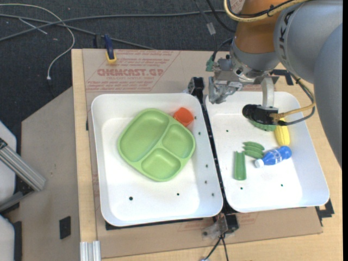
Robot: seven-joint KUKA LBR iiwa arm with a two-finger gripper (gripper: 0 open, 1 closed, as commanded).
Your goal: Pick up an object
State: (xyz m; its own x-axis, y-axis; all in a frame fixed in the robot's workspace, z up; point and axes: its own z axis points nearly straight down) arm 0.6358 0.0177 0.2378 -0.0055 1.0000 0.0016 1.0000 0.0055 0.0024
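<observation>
I read the pick as not yet done: the pincer hangs above the right bin's top left corner, fingers narrow, holding nothing. The bottle, pods and corn lie near, ungrasped.

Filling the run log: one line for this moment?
gripper above right bin far edge | nothing seen held | blue bottle, green pieces in bin | green tray left
</observation>
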